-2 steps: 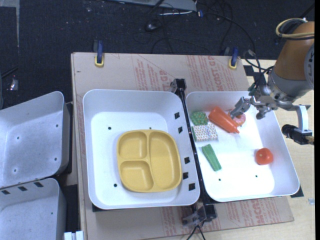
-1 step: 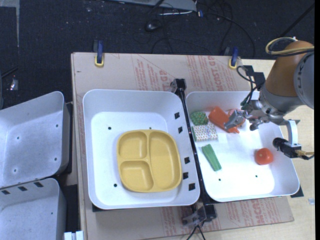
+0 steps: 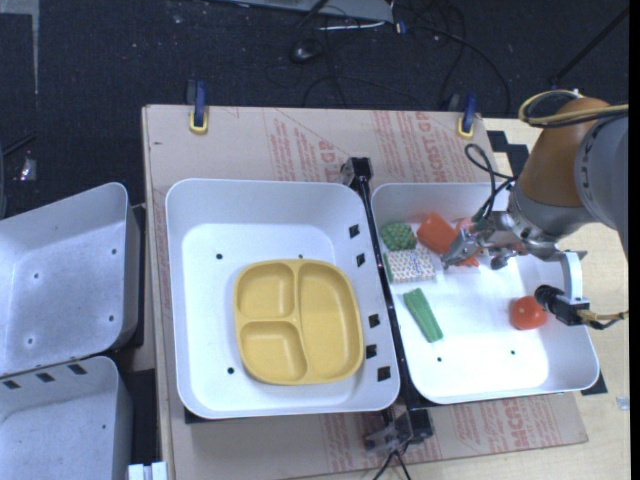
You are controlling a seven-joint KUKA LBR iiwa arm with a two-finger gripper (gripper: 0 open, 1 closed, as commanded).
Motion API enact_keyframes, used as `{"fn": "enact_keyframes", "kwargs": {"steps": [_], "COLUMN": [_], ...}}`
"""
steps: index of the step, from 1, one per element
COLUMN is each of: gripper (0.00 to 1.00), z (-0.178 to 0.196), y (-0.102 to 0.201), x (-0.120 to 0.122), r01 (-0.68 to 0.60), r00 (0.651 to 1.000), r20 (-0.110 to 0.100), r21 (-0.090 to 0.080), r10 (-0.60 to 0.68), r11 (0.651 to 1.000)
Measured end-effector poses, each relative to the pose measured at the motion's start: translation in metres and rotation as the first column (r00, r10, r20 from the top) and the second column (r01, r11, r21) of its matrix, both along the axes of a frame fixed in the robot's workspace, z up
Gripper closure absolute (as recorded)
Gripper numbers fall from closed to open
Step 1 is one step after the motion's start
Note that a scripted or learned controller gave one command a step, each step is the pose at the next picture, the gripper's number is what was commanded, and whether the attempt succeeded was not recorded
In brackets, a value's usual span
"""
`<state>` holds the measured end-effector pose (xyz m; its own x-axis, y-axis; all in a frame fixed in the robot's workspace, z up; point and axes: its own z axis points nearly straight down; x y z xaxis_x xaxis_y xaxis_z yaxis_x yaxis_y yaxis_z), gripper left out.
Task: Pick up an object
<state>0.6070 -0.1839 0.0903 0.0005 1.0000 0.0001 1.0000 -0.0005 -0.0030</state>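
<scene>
Over the right bin (image 3: 570, 368) the arm's gripper (image 3: 468, 250) hung low near the far left part, beside an orange block (image 3: 436, 233); whether its fingers were wide or narrow could not be told, and nothing showed between them. Close by lay a green knobbly ball (image 3: 398, 235) and a pale dotted block (image 3: 412, 265), with a green stick (image 3: 423, 314) nearer the middle. A red ball (image 3: 527, 313) sat well apart to the right. A yellow divided plate (image 3: 298, 321) lay in the left bin (image 3: 200, 218) on the desk (image 3: 260, 138).
</scene>
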Motion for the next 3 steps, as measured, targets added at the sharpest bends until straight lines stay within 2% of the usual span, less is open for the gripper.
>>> {"fn": "enact_keyframes", "kwargs": {"steps": [1, 3], "gripper": [1.00, 1.00], "z": [0.012, 0.115], "y": [0.000, 0.018], "x": [0.001, 0.003], "r01": [-0.001, -0.004], "r00": [1.000, 1.000], "r20": [0.005, 0.011], "r21": [-0.002, -0.002], "r10": [0.001, 0.004], "r11": [1.000, 1.000]}}
